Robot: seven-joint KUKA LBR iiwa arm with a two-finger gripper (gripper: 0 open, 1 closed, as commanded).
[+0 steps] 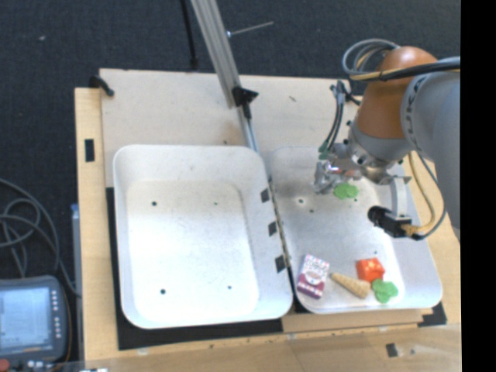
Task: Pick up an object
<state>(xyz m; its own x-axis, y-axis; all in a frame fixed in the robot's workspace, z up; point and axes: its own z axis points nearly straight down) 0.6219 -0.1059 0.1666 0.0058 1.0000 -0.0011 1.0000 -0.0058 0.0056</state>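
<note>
Camera view, contents as seen from above.

Counter (170,107): pale wood board carrying two shallow white bins side by side.

Right bin (325,223): the tool (329,175) hangs over its upper part, reaching in from the right on a grey arm (434,115) with an orange band (384,107) above the wrist.

Green piece (346,191): small, flat-looking, lying just beside the tool on its lower right, partly under the wrist. Whether the tool touches it cannot be told.

Purple and white carton (312,276): well below the tool, against the bin's lower left wall.

Tan cone-shaped item (350,284): just right of the carton, lying on its side, well below the tool.

Red block (370,269): below and to the right of the tool, near the cone.

Green lump (384,290): just below the red block, touching or nearly touching it.

Left bin (194,231): to the left of the tool, beyond the shared bin walls, with a few dark specks on its floor.

Metal post (221,49): slanting up from the counter, above and left of the tool, apart from it.

Cables (415,208): looping off the wrist to the tool's right.

Tool state: too small and blurred to judge; no item is seen between its tips.
</note>
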